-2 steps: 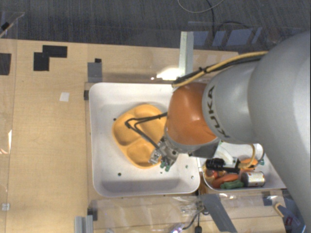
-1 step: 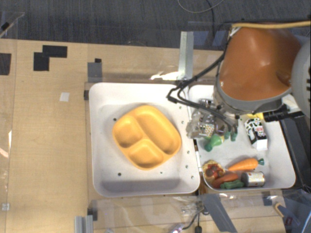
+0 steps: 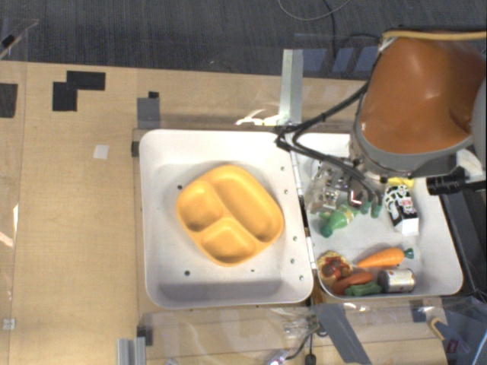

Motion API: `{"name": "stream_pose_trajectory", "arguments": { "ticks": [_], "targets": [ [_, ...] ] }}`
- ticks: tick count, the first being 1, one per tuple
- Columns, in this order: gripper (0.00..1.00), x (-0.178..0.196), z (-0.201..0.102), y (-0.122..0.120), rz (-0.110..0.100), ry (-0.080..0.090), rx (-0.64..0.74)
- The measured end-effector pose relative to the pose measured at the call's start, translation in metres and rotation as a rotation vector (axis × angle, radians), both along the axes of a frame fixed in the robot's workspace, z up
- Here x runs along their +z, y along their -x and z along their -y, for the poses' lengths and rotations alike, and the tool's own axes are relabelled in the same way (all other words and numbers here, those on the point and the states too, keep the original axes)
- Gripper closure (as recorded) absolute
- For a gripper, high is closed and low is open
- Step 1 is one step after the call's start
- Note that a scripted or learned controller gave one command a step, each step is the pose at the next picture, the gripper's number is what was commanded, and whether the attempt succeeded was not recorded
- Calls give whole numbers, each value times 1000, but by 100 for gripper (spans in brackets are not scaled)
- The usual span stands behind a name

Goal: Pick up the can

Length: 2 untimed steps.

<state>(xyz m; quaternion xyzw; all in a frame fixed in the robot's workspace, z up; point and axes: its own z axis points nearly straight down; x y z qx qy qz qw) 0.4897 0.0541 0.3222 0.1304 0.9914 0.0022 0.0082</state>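
While the two-finger gripper (image 3: 332, 191) hangs over the right white bin (image 3: 445, 276), grip state indeterminate, the small silver metal can (image 3: 396, 280) lies at the near edge beside an orange carrot (image 3: 380, 259). Risk: crowding deflects the grasp.

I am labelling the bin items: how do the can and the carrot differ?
The can is silvery and cylindrical; the carrot is orange and tapered. The can is shorter; the carrot is longer. The can lies nearer the bin's front edge; the carrot lies just behind it. Both lie on their sides in the right bin.
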Motion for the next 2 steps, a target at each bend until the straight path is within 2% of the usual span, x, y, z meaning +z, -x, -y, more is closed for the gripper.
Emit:
{"name": "stream_pose_trajectory", "arguments": {
  "ticks": [1,2],
  "targets": [
    [100,-137,10,2,-12,-1,-147],
    [0,-137,10,1,-11,-1,-147]
  ]
}}
